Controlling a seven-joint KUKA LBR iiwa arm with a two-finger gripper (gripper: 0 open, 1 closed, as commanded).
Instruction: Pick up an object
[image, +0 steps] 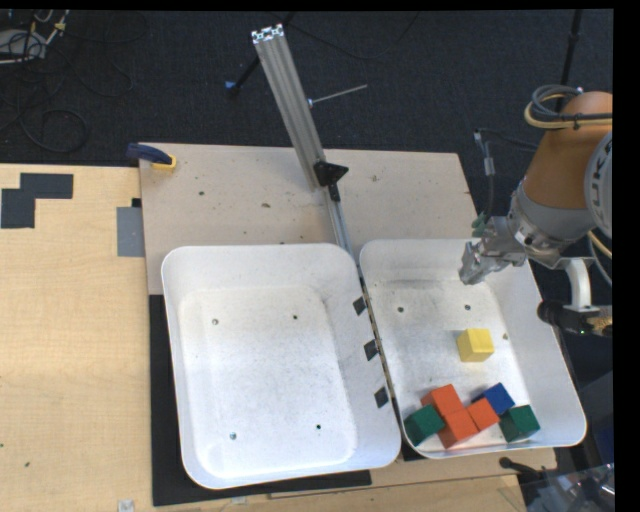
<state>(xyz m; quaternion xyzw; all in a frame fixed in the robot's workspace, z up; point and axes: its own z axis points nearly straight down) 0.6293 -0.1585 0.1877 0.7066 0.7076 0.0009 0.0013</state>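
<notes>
In the right bin (420, 290) a yellow cube (476, 344) lies alone near the middle. At the bin's near end sits a cluster of blocks: an orange piece (452, 412), a smaller orange cube (483, 412), a blue cube (497, 397), and two green cubes (425, 424) (519, 423). My gripper (474, 268) hangs over the far right part of this bin, up and away from the yellow cube, with nothing seen between its fingers.
The left bin (200, 300) lies beside the right one, with black clips (370, 349) along the shared rim. A slanted aluminium post (295, 110) rises behind the bins. A blue and yellow clamp (152, 155) sits at the board's far left corner.
</notes>
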